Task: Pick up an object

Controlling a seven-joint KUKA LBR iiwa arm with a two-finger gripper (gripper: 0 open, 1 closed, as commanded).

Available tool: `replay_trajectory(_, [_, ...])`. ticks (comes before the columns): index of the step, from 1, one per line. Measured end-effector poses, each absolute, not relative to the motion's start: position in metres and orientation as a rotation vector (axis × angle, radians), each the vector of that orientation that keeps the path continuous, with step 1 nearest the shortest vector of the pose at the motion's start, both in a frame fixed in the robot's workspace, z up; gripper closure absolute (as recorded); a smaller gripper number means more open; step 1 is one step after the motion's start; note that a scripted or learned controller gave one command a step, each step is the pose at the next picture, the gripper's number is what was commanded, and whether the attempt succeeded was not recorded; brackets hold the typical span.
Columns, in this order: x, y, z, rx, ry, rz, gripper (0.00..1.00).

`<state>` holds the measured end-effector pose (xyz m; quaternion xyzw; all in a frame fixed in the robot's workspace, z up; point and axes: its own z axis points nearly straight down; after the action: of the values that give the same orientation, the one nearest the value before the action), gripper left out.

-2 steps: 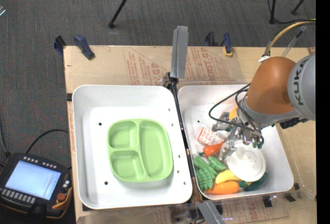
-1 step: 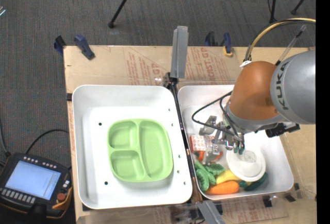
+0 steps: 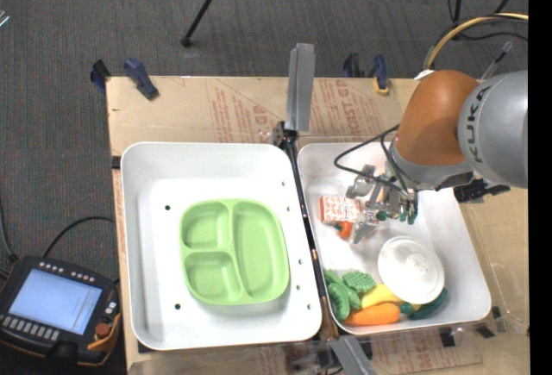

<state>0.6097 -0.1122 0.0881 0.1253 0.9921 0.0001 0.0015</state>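
My gripper [image 3: 369,211] hangs low over the middle of the right bin [image 3: 461,253], its arm coming in from the right. Just left of it lies a small orange and white carton [image 3: 337,209], and a small orange-red piece [image 3: 345,231] lies right below the fingers. A white round bowl [image 3: 411,268] sits in front of the gripper. Toy vegetables lie at the bin's front: green pieces [image 3: 347,289], a yellow piece [image 3: 379,296] and an orange carrot [image 3: 374,315]. Nothing shows between the fingers.
The left bin [image 3: 147,192] holds a light green divided plate [image 3: 234,252]. A grey upright post [image 3: 301,89] stands behind the seam between the bins. A teach pendant [image 3: 56,304] lies on the floor at the lower left.
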Motion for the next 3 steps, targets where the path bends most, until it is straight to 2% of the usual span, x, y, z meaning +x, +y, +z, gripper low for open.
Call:
replay_trajectory(1, [0.607, -0.085, 0.087, 0.464, 3.107, 0.002, 0.0])
replay_trajectory(2, [0.587, -0.186, 0.088, 0.807, 3.035, 0.001, 0.0])
replay_trajectory(3, [0.576, -0.11, 0.087, 1.041, 2.966, 0.002, 0.0])
